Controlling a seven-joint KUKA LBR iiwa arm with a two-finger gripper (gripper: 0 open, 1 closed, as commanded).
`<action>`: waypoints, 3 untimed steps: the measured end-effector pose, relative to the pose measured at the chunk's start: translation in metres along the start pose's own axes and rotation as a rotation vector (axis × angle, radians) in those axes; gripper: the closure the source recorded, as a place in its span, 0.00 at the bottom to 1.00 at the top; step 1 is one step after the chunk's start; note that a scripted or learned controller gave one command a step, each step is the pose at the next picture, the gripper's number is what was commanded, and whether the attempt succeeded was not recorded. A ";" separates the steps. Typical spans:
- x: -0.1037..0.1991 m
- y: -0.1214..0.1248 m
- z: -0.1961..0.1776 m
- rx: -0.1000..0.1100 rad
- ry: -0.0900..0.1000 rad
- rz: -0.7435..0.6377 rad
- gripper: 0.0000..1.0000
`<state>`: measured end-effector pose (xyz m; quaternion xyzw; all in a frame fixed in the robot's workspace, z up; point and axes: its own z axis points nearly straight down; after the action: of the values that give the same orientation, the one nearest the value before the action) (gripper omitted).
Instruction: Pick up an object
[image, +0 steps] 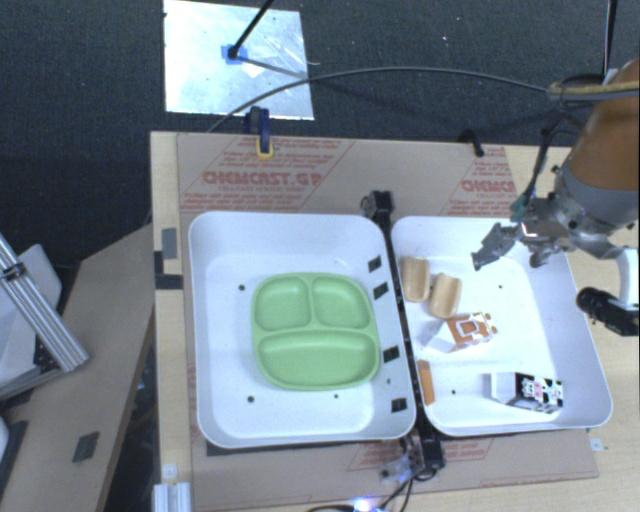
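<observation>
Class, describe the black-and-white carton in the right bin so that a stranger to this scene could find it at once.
Start at the right bin, the one without the green plate. Go to its corner nearest the camera, on the arm's side, where a small carton lies flat on the floor. It alone is black and white; the orange box and two tan pieces lie further in.

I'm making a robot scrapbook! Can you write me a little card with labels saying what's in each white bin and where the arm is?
left bin: green plastic divided plate
right bin: two tan rounded blocks, small orange and white box, thin orange stick, white carton with black spots
arm: grey with orange band, over the right bin's far right corner
pincer: above the bin floor, holding nothing
</observation>
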<state>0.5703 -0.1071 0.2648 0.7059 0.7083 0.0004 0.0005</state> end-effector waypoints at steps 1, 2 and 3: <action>0.001 -0.003 0.063 0.005 0.001 0.003 0.00; 0.003 -0.004 0.105 0.003 0.001 0.003 0.00; 0.004 0.001 0.166 0.005 0.001 0.003 0.00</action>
<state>0.5711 -0.1026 0.0990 0.7071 0.7071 -0.0009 -0.0014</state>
